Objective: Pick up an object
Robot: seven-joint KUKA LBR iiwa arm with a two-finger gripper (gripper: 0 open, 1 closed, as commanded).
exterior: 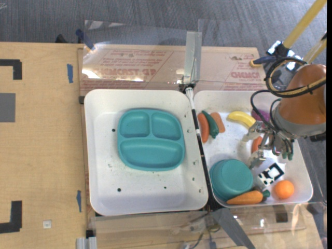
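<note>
The arm is reached in over the right bin's right edge, wrist bent downward; the gripper is lowered mid-bin. Its grip cannot be told; a banana lies near the far edge.

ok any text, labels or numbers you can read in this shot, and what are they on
Nothing here can be read for certain.
Red print on the clear panel behind the left bin: blurred, and it seems to run upside down.
Red print on the panel behind the right bin: also blurred.
Black-and-white square marker in the right bin near the gripper: a pattern, not letters.
The teal divided plate and teal bowl show no print.
</note>
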